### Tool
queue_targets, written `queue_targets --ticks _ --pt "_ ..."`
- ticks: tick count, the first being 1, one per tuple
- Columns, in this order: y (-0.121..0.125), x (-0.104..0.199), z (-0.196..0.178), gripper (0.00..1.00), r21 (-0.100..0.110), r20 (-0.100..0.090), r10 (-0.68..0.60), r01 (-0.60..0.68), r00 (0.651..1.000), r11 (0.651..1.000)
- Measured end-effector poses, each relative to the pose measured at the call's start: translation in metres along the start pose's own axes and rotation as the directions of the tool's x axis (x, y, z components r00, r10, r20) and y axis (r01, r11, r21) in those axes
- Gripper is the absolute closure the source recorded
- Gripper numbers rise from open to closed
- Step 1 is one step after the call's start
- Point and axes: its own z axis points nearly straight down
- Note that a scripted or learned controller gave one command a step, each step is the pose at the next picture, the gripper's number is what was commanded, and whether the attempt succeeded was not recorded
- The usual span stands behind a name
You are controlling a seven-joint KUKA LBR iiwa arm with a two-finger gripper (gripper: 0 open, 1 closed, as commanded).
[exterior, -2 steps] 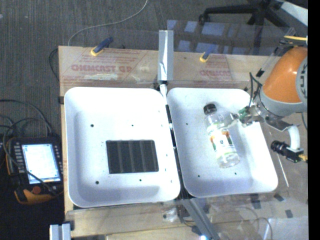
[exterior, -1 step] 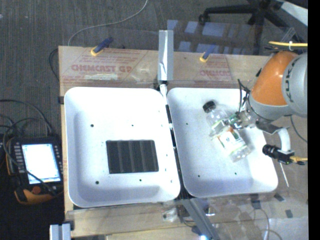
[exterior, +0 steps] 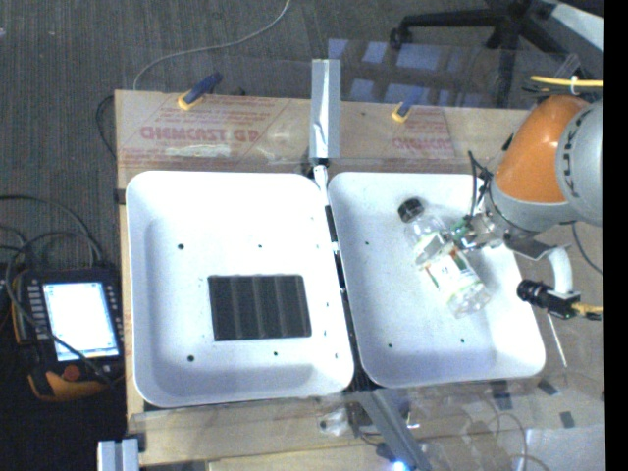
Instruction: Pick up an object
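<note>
- The worktop (exterior: 245, 135) is a brown board with faded red lettering.
- Two shallow white bins sit on it: the left bin (exterior: 167, 214) and, touching its right side, the right bin (exterior: 510, 346).
- Behind the left bin, a blue-and-yellow clamp (exterior: 197, 90) grips the worktop's far edge.
</note>
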Motion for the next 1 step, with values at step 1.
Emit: queue_targets --ticks 1 --pt "0.0591 0.0103 -0.0587 1.0 0.016 0.0 0.087 -0.087 0.996 0.996"
